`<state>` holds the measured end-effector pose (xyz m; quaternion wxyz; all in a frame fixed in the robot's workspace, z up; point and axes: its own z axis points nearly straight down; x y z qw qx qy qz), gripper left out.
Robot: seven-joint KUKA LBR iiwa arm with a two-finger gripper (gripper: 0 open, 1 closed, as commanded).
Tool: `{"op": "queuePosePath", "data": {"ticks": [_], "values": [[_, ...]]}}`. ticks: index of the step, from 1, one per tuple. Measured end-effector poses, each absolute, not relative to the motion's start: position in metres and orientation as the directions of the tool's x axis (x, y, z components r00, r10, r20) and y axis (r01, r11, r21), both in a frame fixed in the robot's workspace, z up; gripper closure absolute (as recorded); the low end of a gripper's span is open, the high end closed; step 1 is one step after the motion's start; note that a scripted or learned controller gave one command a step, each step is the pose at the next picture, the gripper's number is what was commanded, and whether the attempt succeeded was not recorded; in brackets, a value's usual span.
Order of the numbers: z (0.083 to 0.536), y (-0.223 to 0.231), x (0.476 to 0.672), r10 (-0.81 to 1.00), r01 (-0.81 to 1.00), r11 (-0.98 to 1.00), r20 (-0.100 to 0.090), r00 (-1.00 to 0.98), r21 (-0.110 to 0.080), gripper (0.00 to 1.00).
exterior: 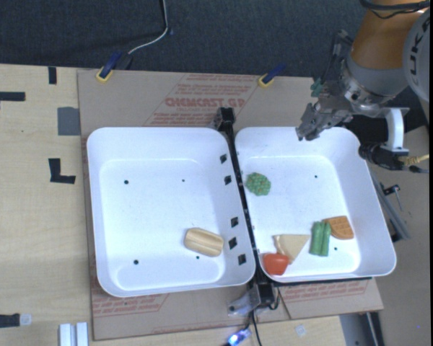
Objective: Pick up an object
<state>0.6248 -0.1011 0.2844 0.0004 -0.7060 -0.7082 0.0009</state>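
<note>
Hand (307, 130) — broccoli (257, 184) well below-left.

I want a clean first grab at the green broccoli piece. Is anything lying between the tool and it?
Nothing visible does. The tool hangs over the right bin's far edge, and bare white floor runs from there to the broccoli. The other food sits along the near side, off that path.
</note>
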Motion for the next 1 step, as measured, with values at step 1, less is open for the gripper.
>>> {"op": "queuePosePath", "data": {"ticks": [1], "values": [[0.1775, -0.0428, 0.6544, 1.000, 1.000, 0.006, 0.001, -0.006, -0.007, 1.00]]}}
